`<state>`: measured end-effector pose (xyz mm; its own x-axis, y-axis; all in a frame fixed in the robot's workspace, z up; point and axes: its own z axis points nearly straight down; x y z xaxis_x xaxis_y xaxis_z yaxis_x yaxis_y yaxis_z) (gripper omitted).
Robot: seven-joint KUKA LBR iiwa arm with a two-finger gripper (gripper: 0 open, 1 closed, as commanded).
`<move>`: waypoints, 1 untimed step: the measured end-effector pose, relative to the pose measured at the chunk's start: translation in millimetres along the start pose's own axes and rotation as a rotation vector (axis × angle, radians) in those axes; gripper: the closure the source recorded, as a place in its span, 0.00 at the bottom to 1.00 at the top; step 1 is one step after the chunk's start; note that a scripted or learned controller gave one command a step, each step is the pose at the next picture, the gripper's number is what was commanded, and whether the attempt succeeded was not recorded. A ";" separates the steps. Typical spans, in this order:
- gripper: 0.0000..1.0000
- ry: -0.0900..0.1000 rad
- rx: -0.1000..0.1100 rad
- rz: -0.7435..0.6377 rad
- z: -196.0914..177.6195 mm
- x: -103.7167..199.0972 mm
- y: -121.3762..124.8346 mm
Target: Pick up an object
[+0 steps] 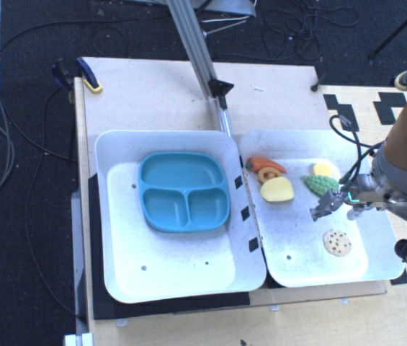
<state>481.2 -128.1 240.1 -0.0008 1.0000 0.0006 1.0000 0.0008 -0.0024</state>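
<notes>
In right bin (376, 262), hand (327, 207) hovers, grip state unclear; cookie (338, 244) at its 5 o'clock: center over it, descend straight.

place: robotics lab | cues: loose cables (16, 143) on dark floor; calibration markers (343, 110) on bench (153, 92)

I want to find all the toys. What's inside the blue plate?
Nothing shows in the blue plate; all three sections look bare. Whatever lies beneath it in the left bin is covered.
</notes>
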 end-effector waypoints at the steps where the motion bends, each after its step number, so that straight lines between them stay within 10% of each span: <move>1: 0.00 0.000 -0.002 0.000 -0.6 0.0 0.4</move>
